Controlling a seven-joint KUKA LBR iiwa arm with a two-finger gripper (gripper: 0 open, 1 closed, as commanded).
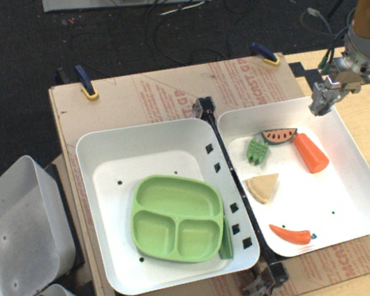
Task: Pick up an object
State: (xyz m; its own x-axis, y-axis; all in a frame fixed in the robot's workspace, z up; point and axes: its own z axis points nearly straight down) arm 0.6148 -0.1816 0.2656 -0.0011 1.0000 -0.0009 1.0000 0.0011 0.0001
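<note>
The right bin [360, 176] holds several toy foods: a watermelon slice [279, 136], a green leafy piece [258, 150], an orange carrot [310, 152], a tan wedge [264, 187] and a red chili pepper [291, 233]. My gripper [322, 102] hangs over the bin's far right corner, up and to the right of the carrot and clear of every item. Nothing is seen between its tips.
The left bin [102, 158] carries a green divided plate [177, 217]. Black clips line the wall between the bins [231, 178]. Two spare white tubs [15, 230] stand off the bench to the left. Clamps [86, 81] hold the board's far edge.
</note>
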